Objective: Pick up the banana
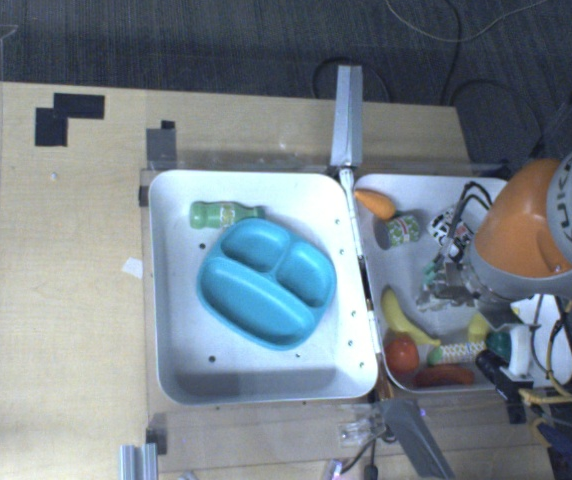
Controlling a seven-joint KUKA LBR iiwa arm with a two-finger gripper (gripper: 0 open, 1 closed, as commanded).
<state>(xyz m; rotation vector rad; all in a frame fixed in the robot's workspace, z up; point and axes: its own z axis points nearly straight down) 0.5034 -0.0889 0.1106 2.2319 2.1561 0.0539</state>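
The banana (407, 318) lies in the right bin (421, 183), near its front edge, running from close to the divider wall down toward the tomato (401, 352) that sits touching or just beside its lower end. From where I sit that is my main worry: a red chilli-like piece (446, 375) lies just past the tomato, and a striped small item (456, 350) sits right off the banana's tip, so a descent that lands slightly off could close on a neighbour or shove the banana against the bin wall.

The gripper (446, 286) hangs just beyond the banana, toward the arm's side, over the middle of the bin. I cannot tell whether it is spread or closed; the wrist and cables mask that part, and nothing shows clearly held. If it comes down where it hovers, I judge it would miss the fruit or only clip its edge.

The banana is curved and smooth, so a pinch near the end may let it roll or slip out on the lift. Further from the banana, a green can (402, 231) and a carrot (376, 203) sit at the bin's far side, well apart. The left bin (176, 368), holding a blue tray (266, 281) and a green bottle (221, 213), should not interfere
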